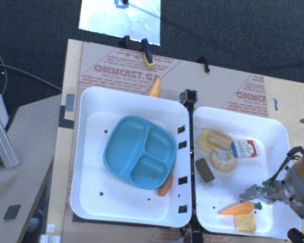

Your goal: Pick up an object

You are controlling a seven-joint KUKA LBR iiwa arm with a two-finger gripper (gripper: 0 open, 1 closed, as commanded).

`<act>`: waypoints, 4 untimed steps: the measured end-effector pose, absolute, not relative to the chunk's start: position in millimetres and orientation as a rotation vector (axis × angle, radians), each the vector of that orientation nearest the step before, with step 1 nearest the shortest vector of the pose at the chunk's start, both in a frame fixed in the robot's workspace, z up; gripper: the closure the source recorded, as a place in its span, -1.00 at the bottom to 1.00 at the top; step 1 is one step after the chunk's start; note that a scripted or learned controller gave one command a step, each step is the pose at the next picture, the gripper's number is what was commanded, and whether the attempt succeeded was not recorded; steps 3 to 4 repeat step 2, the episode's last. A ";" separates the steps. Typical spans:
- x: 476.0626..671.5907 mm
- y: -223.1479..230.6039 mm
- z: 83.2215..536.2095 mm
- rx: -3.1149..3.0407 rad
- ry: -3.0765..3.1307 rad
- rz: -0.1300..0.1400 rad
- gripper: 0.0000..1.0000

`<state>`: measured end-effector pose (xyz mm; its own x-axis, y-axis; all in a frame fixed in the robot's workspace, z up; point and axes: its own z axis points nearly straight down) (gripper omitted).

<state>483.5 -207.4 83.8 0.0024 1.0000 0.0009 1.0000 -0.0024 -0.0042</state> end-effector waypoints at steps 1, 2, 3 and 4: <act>561.4 -205.1 85.5 -2.218 -2.235 -0.007 -1.00; 482.7 -207.2 83.8 -2.222 -2.215 0.004 -1.00; 482.7 -207.2 83.8 -2.222 -2.215 0.004 -1.00; 482.7 -207.2 83.8 -2.222 -2.215 0.004 -1.00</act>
